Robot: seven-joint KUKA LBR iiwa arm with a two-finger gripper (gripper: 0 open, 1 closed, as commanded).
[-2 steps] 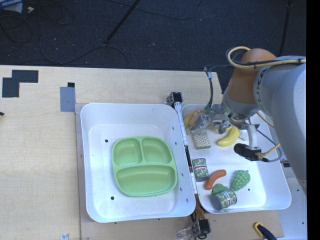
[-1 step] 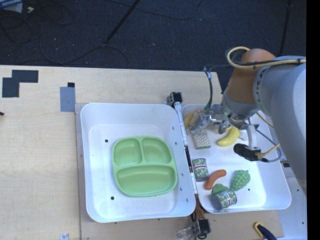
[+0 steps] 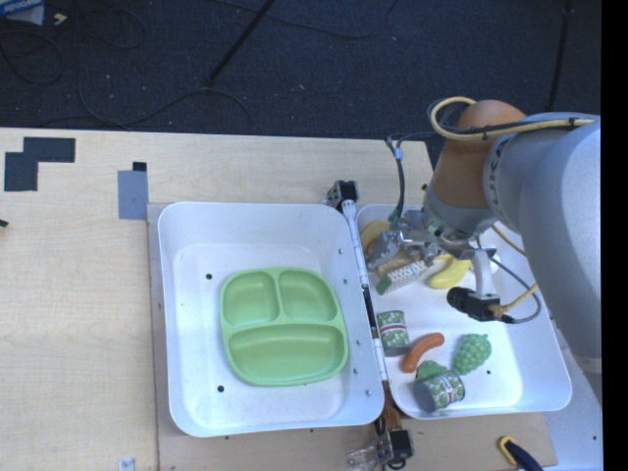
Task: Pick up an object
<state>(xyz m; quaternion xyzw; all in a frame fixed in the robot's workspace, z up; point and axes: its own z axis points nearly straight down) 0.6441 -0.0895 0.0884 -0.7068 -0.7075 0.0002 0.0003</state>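
The grey arm's two-finger gripper [image 3: 404, 255] hangs low over the far-left corner of the right white bin [image 3: 535, 386], among a yellow plastic banana [image 3: 447, 273] and a small brown-and-white packet [image 3: 400, 276], likely because those are its nearest targets. Its grip is hidden by the wrist, so I cannot tell what it has. Nearer lie a green-labelled can [image 3: 392, 331], an orange toy carrot [image 3: 422, 351] and green grapes [image 3: 472, 352]. The left white bin [image 3: 182, 253] holds a green divided plate [image 3: 284, 324].

No readable text. Labels on two cans [image 3: 392, 331] [image 3: 441, 391] and a box [image 3: 403, 275] are too blurred.
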